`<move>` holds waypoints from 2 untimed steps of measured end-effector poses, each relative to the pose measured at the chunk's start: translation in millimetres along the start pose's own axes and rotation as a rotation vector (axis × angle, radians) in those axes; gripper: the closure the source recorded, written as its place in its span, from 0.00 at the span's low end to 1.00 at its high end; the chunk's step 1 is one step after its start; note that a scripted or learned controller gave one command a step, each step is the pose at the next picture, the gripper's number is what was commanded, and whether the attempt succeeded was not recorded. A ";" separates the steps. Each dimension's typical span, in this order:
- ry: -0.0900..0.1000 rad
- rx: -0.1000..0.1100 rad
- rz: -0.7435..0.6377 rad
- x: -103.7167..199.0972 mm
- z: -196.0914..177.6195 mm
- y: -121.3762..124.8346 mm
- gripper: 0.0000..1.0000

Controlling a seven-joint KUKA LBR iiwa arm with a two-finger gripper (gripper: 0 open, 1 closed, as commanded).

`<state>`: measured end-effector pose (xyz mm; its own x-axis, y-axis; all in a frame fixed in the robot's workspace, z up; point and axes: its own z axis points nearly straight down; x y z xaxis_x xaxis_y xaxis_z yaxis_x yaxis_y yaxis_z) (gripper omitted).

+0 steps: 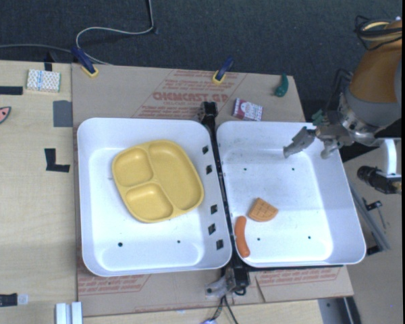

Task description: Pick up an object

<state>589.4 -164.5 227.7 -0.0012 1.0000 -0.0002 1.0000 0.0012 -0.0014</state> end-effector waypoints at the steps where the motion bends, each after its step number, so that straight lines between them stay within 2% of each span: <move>1: 0.002 0.001 -0.002 63.1 136.2 68.9 0.00; 2: -0.002 -0.004 0.000 70.2 141.9 47.7 0.00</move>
<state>636.8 -94.2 85.6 -0.0008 1.0000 -0.0025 1.0000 0.0008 0.0022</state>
